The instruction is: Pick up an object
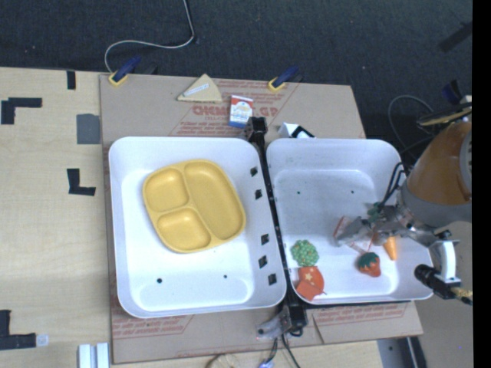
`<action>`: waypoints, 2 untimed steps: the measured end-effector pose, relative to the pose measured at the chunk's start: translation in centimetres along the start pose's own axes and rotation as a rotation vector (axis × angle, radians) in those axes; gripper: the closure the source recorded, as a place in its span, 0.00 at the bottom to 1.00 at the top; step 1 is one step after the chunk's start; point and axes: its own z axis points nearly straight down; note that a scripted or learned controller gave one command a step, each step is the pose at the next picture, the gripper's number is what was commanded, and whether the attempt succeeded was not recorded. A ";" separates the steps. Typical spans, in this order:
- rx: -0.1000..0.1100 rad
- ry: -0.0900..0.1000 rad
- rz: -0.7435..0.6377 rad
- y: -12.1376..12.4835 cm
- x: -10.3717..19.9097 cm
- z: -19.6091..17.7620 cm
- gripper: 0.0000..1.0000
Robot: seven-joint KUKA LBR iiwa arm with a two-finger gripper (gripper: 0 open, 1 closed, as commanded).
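From the camera view, the grey two-finger gripper [354,232] hangs low in the right white plastic bin [322,159], its grip impossible to judge, while the toys lie unlifted near it: green broccoli [304,251], red tomato [310,281], strawberry [369,264].

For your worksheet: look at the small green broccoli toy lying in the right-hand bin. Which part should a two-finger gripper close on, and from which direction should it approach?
Grip the broccoli toy across its rounded green head, probably coming straight down from above. It lies low on the right bin's floor, so a sideways approach would likely scrape. The red toy sits close below it in the view and the divider wall to its left, so set the fingers clear of both.
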 end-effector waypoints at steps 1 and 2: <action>-0.012 -0.012 0.002 8.4 4.2 0.6 0.00; -0.008 -0.010 0.002 16.1 8.4 0.8 0.00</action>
